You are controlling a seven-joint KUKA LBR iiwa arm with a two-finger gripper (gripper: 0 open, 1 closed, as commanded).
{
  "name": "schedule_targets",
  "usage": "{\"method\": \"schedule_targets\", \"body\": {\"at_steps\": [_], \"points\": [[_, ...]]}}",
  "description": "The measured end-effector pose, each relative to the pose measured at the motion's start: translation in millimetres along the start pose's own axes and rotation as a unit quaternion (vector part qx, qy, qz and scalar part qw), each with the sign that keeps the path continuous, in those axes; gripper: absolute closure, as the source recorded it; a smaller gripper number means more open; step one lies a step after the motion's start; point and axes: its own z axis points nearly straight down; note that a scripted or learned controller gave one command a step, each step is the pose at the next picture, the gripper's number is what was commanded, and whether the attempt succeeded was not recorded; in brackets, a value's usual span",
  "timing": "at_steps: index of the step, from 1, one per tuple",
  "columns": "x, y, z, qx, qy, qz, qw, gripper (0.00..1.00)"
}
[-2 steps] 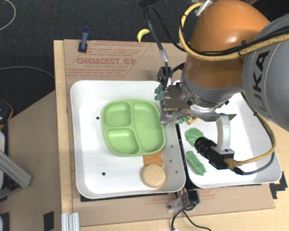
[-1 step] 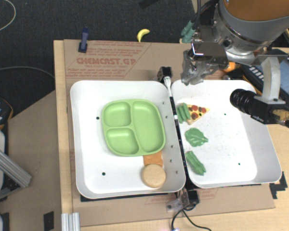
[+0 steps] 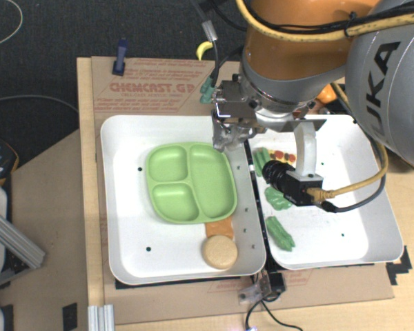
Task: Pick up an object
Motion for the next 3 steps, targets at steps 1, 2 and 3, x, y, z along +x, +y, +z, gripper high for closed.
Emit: {"method": "schedule_targets", "body": {"at_steps": [1, 2, 3], "points": [[-37.1, -23.7, 38.3, -0.001, 0.0, 0.004, 1.0, 1.0], [-34.9, -21.9, 25.3, -0.005, 0.001, 0.001, 1.0, 1.0], [-34.6, -21.5, 15.2, -0.005, 0.001, 0.001, 1.0, 1.0]]}}
